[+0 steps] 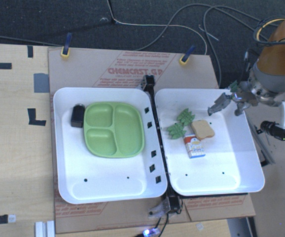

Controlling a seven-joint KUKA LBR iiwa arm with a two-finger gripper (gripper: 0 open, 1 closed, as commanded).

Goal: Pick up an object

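On a cardboard-covered bench (132,65), two shallow white bins sit side by side, their inner rims touching along a black hinge-like strip. The left bin (66,147) holds a pale green plate (114,130), a rounded square moulded into three compartments, smooth and slightly glossy. Just beside the plate's left edge lies a small black block (77,116), dark and matte, touching or nearly touching the plate's rim.

The right bin (241,167) holds a loose cluster near its upper left. Two green leafy pieces (182,123), jagged like toy foliage, lie close together. To their right rests a tan slice (202,130) shaped like bread, flat with rounded corners. Below it, partly tucked beneath the slice, lies a small carton (195,147) printed in red, white and blue, its long side running toward the near rim.

Above the right bin's far right corner, the claw (230,104) hangs off the grey arm (269,70), which carries an orange band. One dark finger (218,104) slants down and left over the bin's white floor, and a second sits further right, so the fingers look spread apart with nothing between them. The claw is well apart from the slice and the carton and touches none of the objects.

Yellow and blue clamps (65,48) pin the cardboard's far edge, and grey cables (182,14) trail across the dark floor behind.
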